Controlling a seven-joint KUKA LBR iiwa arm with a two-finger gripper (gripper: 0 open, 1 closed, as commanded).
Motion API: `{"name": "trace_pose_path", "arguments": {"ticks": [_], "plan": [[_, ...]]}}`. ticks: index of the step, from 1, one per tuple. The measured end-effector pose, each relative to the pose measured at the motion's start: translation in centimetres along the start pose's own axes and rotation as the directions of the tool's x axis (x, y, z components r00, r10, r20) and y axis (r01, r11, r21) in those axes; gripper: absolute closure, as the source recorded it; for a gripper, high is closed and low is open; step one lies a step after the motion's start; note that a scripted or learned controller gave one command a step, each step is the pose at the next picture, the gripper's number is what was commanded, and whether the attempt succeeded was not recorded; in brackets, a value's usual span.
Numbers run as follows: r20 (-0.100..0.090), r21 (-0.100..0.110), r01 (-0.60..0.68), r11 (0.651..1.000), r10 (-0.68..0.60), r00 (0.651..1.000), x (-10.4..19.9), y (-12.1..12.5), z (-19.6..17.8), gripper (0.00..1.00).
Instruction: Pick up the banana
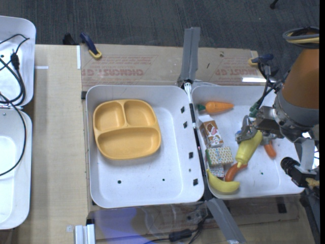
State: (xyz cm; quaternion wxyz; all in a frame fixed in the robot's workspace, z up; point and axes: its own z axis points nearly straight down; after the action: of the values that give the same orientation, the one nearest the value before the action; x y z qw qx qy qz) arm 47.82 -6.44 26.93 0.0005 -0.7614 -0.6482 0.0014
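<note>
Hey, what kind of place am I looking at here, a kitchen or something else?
Probably a robot lab bench, not a kitchen. A grey robot arm reaches over two white bins holding toy food such as a banana, and loose cables lie at the side.

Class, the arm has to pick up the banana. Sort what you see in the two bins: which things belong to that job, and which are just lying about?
Belongs to the job:
banana
hand

Just lying about:
yellow squeeze bottle
carrot
small cartons
divided yellow plate, in the left bin
</note>
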Motion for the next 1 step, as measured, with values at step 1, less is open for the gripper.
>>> {"name": "trace_pose_path", "arguments": {"ticks": [1], "plan": [[0.002, 0.001, -0.172, 0.985, 0.172, 0.985, 2.49, 2.19, -1.40, 1.00]]}}
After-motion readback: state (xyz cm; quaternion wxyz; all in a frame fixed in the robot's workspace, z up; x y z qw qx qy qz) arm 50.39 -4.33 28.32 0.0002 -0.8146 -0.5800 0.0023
